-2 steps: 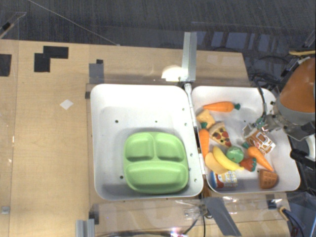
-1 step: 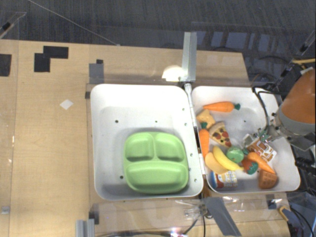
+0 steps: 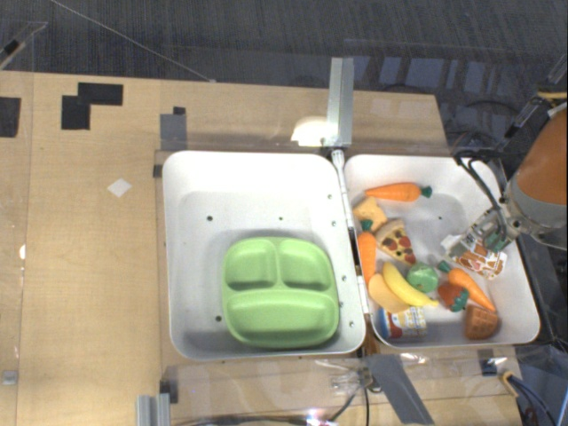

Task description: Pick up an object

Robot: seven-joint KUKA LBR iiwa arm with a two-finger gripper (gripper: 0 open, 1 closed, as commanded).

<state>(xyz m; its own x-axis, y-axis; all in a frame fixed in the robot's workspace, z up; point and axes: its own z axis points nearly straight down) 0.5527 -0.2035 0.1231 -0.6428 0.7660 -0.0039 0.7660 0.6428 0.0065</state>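
On the left of the tabletop [image 3: 89, 264] the left bin [image 3: 191, 193] holds a green divided tray [image 3: 280, 291], lying flat toward its near side. Just right of it, across the shared rim, the right bin [image 3: 524, 327] is crowded with toy food: a carrot [image 3: 395, 192] at the far side, a pizza slice [image 3: 397, 242] below it, a yellow banana [image 3: 406, 287] with a green piece [image 3: 424, 279] touching it, a second carrot [image 3: 466, 289] further right, and a small jar [image 3: 406, 322] and a brown piece [image 3: 481, 323] along the near wall. The tool [image 3: 475, 240] sits low over the right half of this bin, just above a small printed packet [image 3: 484, 260], which looks like the thing it is going for; the packet lies against the second carrot, near the right wall. Whether the tool is apart, together or clamped on the packet cannot be told, since its tip is a small glinting blur. The step in hand seems to be the reach or the grasp itself. Next, I judge, it must secure the packet alone and lift straight up, clear of the neighbouring carrot. The arm [image 3: 541, 180] enters from the right edge, its orange band above the wrist, bent down and leftward into the bin.
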